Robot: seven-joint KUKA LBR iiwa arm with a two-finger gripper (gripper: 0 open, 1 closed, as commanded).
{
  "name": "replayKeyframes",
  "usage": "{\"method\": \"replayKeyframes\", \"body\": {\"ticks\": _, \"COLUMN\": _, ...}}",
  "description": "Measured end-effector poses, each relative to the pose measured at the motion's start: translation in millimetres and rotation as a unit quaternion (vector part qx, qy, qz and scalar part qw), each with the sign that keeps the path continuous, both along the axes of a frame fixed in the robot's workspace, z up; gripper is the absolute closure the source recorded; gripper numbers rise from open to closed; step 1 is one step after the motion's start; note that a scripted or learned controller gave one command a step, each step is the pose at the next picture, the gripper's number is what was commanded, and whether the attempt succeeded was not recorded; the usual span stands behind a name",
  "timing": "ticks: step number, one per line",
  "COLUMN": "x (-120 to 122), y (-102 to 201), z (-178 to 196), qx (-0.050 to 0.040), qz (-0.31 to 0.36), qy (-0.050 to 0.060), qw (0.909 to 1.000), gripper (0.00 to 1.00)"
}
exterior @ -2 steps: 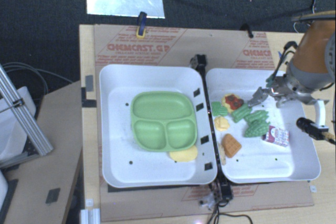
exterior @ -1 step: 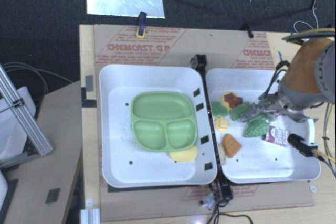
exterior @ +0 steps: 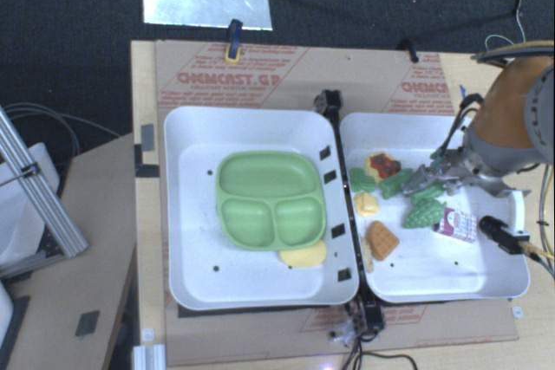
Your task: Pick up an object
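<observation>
in the camera view we count two white bins side by side, the left bin (exterior: pixel 186 212) and the right bin (exterior: pixel 486 273). the left bin holds one green plate (exterior: pixel 264 186) with three compartments, one wide one above and two smaller ones below, and we place everything else against it. one flat yellow piece (exterior: pixel 303 256) lies at the plate's lower right edge, touching it and partly tucked under.

the rest lies in the right bin, all to the right of the plate. just past the wall between the bins, level with the plate's upper compartment, sits one red-and-yellow piece (exterior: pixel 382 164). level with the plate's middle is one pale yellow piece (exterior: pixel 366 204), and level with its lower rim is one orange-brown piece (exterior: pixel 381 240). we make out three green pieces (exterior: pixel 397 184) — one close to the dividing wall, one further right and one further still, lower down. they crowd together, so the count is not sure. one white-and-maroon packet (exterior: pixel 457 225) lies furthest from the plate, level with its lower compartments.

the one arm (exterior: pixel 512 121) comes in from the right, and its gripper (exterior: pixel 422 179) is low over the green pieces, well apart from the plate. we cannot tell how far open it is — or whether it has hold of anything.
</observation>
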State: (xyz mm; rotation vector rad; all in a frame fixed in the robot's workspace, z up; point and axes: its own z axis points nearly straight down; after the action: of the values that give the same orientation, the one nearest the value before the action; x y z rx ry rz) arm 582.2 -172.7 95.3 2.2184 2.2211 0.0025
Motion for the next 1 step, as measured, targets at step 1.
{"method": "replayKeyframes", "body": {"ticks": 1, "x": -12.4, "y": 63.6, "z": -11.1, "qx": 0.0011, "qz": 0.003, "qy": 0.001, "qw": 1.0000, "gripper": 1.00}}
